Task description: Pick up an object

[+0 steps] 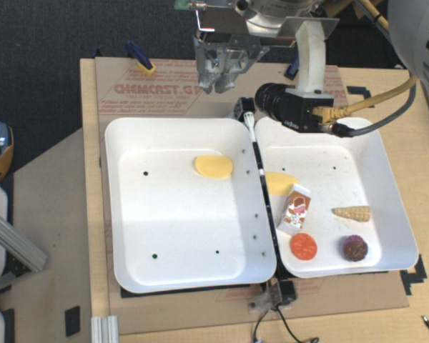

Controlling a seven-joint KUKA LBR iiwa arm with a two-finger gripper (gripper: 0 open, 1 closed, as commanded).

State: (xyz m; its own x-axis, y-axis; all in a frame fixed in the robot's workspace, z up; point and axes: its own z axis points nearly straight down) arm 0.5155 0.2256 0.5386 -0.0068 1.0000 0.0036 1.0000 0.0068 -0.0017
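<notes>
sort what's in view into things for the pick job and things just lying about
For the job: gripper, yellow disc, yellow wedge, small carton, orange disc, purple ball, tan cone.
Lying about: blue clamp, brown board.

cardboard sheet (107, 84) | red print "CHEMCAST", remainder unclear; small carton (296, 211) | label illegible

Left bin (114, 191), right bin (395, 184) touching, on printed cardboard sheet (157, 88); blue clamp (140, 57) on sheet's far edge
</notes>
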